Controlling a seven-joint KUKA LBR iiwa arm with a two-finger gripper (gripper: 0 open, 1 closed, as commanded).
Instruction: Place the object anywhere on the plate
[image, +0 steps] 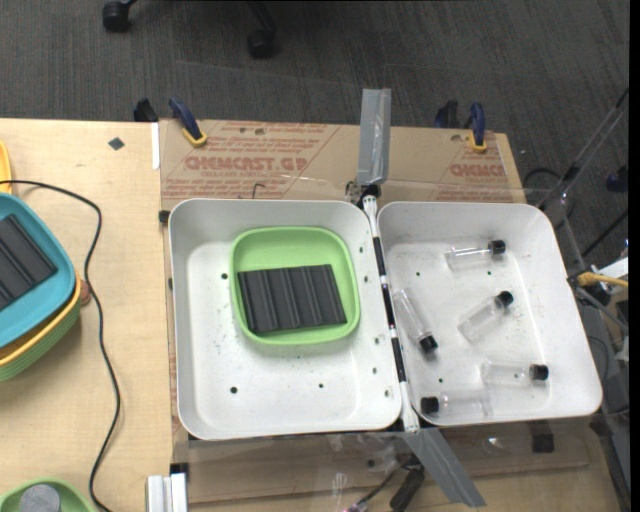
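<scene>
A square green plate (296, 256) lies in the left white bin (200, 350), toward its upper middle. A dark grey ribbed rectangular slab (293, 298) rests flat on the plate, covering its lower centre. In the right white bin (570, 300) lie several clear plastic vials with black caps: one near the top (474, 254), one in the middle (484, 315), one along the left wall (414, 322), one at the lower right (512, 375) and one at the lower left (452, 405).
Brown cardboard (260, 155) backs the bins, held by blue and yellow clamps (187, 122). A grey metal strip (375, 140) stands behind the divider. Stacked teal and green dishes (35, 290) and a black cable (95, 330) lie on the wooden bench at left.
</scene>
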